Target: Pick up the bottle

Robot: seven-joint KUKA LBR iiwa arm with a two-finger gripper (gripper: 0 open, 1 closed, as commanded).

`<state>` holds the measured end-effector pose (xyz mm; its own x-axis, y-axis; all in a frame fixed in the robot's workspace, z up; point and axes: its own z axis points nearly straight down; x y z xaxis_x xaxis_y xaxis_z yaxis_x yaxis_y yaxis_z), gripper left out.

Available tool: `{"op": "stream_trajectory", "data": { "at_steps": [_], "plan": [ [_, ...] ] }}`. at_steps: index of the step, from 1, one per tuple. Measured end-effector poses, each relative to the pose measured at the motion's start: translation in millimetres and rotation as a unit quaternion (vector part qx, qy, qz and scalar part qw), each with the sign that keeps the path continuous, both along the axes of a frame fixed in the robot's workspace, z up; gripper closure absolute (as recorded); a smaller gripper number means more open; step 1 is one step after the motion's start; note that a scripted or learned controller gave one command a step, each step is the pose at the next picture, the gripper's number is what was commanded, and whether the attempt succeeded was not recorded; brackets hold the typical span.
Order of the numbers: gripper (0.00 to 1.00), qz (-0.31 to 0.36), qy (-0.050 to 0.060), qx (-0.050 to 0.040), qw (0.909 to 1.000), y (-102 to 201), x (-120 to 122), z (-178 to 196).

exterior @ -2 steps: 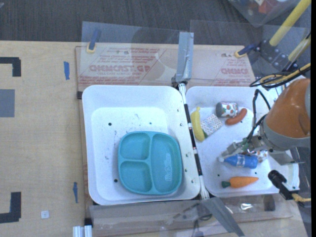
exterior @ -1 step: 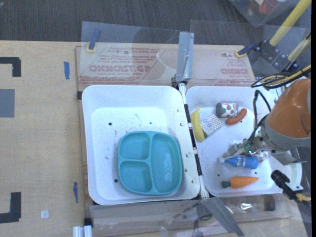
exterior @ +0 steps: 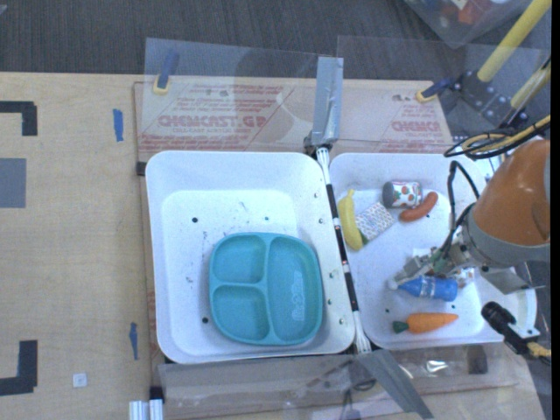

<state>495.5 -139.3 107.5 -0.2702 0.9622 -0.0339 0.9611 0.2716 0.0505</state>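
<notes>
Bottle: blue, lying on its side in the right bin, pale cap end toward that bin's middle, the gripper right over it; whether its fingers were apart or closed could not be told, being lost in clutter under the wrist. Nearest the camera, a carrot lay just beside the bottle. Left bin: one teal divided tray. Further back in the right bin: patterned packet, banana along the left wall, red sausage, small can. Beyond the bins, a cardboard sheet on the tabletop. Risk, as judged: a round bottle lying flat may roll from a closing grip, and the neighbouring carrot could be nudged or caught instead.
</notes>
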Motion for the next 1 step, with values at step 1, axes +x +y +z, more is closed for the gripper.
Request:
{"op": "stream_trajectory", "data": {
  "at_steps": [1],
  "plan": [
    [1.00, -0.002, -0.010, -0.0051, 0.9999, -4.0, 4.8, 15.3]
  ]
}}
